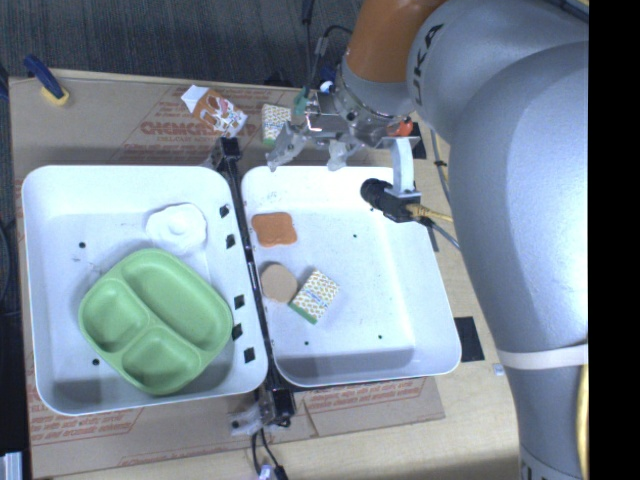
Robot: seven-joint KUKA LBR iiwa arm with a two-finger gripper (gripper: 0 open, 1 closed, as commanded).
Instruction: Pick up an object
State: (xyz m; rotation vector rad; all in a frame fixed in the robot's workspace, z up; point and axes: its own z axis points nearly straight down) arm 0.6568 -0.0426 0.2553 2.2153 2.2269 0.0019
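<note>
White plastic, the shallow right-hand bin serves as landmark. On its floor near the left wall lie an orange square sponge-like piece, a tan round disc and, touching the disc, a small green-and-white patterned box. Above the bin's far rim hangs the metal two-finger gripper, fingers spread, nothing between them. Left of it, a green sectioned plate fills the neighbouring bin.

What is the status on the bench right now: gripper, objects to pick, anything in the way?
Gripper open over right white bin's far rim, holding nothing. Orange flat piece, tan round disc, patterned small packet lie below. Nothing blocks them.
</note>
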